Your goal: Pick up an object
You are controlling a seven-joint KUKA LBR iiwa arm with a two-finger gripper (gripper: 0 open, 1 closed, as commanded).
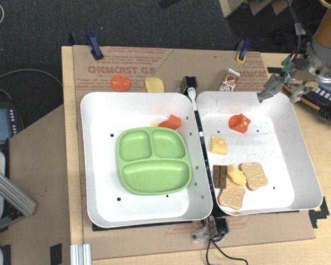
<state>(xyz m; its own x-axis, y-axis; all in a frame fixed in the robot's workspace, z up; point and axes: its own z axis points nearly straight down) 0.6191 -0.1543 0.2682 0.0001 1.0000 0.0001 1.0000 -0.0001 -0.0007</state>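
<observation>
In the right bin point(298, 148) lie a red strawberry-like piece point(240, 122), a yellow cheese cube point(219, 145), a dark chocolate bar point(220, 175), a small yellow piece point(237, 176) and two toast slices point(254, 175) point(231, 196). My gripper point(278, 94) hangs over that bin's far right corner, up and to the right of the red piece. Its fingers are spread open with nothing between them.
The left bin point(96, 148) holds a green divided plate point(153, 160) with an orange piece point(171, 122) at its far edge. Behind the bins on the cardboard lie an orange disc point(121, 83), a yellow item point(154, 85), a black object point(188, 83) and a small carton point(229, 80).
</observation>
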